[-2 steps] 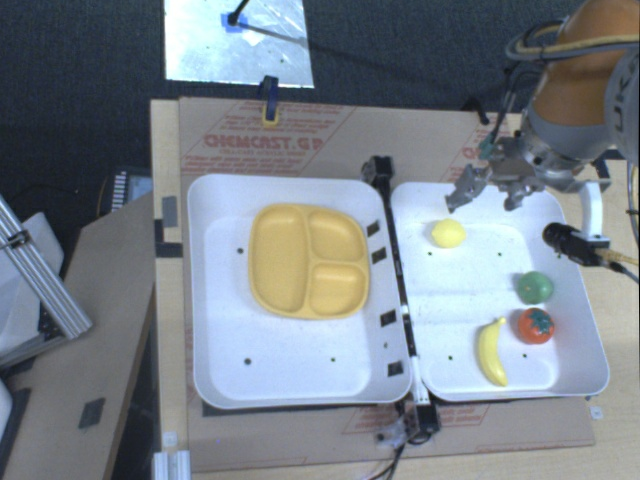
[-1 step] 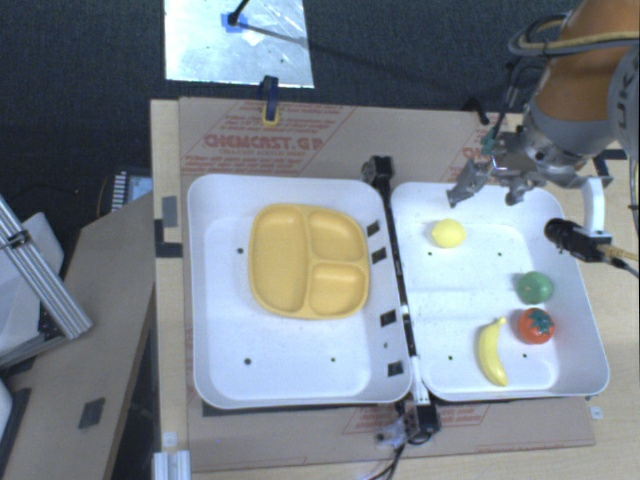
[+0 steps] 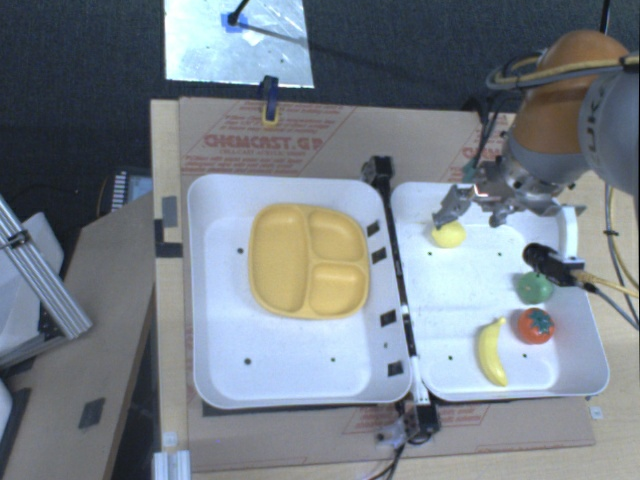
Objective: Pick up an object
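We see two white bins side by side: left bin (image 3: 215, 368) holds a yellow divided plate (image 3: 306, 260). Right bin (image 3: 440, 373) holds a yellow lemon (image 3: 449, 235), green fruit (image 3: 534, 288), orange-red fruit (image 3: 535, 326) and banana (image 3: 491, 352). Gripper (image 3: 478, 204) hangs over the right bin's far side, fingers spread, lemon just below its left finger, nothing between them.

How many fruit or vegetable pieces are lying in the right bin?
4. A lemon lies near the far left, beside the end effector; a green piece lies at the right; a tomato and a banana lie near the front. The arm may hide others.
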### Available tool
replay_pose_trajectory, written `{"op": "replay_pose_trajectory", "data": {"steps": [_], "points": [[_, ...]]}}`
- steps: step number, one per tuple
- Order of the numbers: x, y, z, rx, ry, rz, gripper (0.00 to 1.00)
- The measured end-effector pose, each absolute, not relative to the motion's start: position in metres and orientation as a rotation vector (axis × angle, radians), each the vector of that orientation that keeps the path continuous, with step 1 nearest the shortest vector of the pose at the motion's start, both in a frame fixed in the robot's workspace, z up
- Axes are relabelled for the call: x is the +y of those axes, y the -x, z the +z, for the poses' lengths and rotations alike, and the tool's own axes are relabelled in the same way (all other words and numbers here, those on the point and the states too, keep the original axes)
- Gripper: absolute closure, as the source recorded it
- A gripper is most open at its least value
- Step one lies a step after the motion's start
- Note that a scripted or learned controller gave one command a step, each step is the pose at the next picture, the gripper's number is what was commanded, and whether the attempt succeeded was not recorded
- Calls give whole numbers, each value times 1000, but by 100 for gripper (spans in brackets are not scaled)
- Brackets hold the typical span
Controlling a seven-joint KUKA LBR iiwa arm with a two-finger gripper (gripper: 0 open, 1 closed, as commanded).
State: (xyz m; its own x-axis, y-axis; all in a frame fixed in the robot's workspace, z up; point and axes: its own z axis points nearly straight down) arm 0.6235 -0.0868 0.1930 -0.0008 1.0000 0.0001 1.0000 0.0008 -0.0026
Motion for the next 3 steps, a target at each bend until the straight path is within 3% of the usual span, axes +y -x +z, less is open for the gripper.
{"op": "replay_pose_trajectory", "data": {"steps": [2, 3], "points": [[-90, -621, 82, -2220, 2221, 2, 0], [-91, -622, 96, -2222, 2226, -3, 100]]}}
